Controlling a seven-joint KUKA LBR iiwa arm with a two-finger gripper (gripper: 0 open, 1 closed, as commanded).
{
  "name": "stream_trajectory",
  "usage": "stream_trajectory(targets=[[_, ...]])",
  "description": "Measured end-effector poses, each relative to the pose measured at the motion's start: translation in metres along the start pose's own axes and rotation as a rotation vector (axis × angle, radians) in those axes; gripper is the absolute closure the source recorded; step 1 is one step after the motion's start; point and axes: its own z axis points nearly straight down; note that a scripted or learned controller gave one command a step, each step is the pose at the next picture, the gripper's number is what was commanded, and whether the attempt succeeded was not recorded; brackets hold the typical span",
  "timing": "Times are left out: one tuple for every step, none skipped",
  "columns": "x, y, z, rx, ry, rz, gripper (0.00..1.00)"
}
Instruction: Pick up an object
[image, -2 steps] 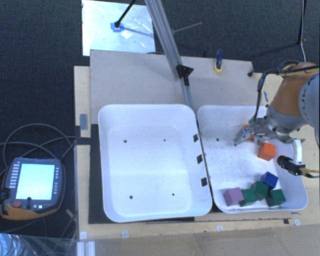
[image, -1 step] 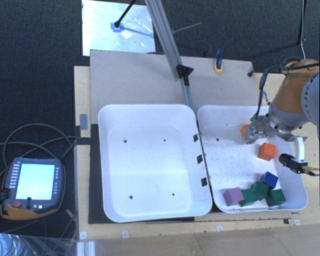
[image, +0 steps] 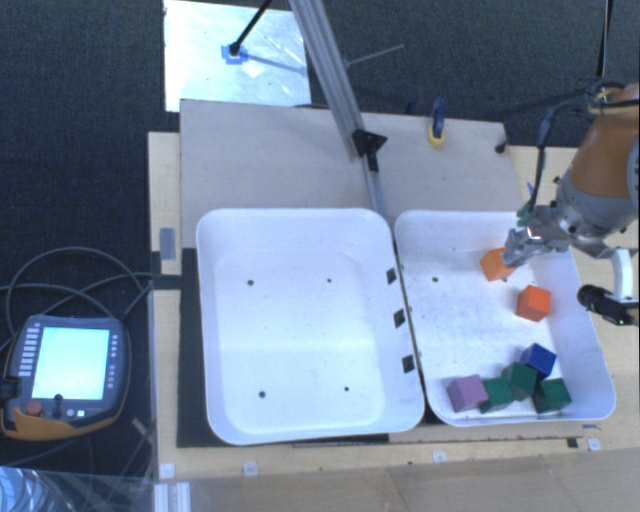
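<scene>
From here I see my gripper (image: 519, 246) touching the orange cube's (image: 494, 265) far-right corner, perhaps straddling it, but I cannot tell how it is set.

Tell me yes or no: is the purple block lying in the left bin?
No. The purple block lies in the right bin, at its near edge beside the green blocks.

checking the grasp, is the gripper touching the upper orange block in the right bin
Cannot tell. In the camera view the gripper overlaps the upper orange block at its right edge, but the slanted overhead angle does not show contact or height above it.
</scene>
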Motion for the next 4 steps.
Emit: stream_trajectory(targets=[[0.010, 0.003, -0.056, -0.001, 0.000, -0.001, 1.00], [0.012, 0.006, -0.101, 0.000, 0.000, 0.000, 1.00], [0.061, 0.001, -0.085, 0.008, 0.003, -0.003, 1.00], [0.121, -0.005, -0.074, 0.008, 0.004, -0.005, 1.00]])
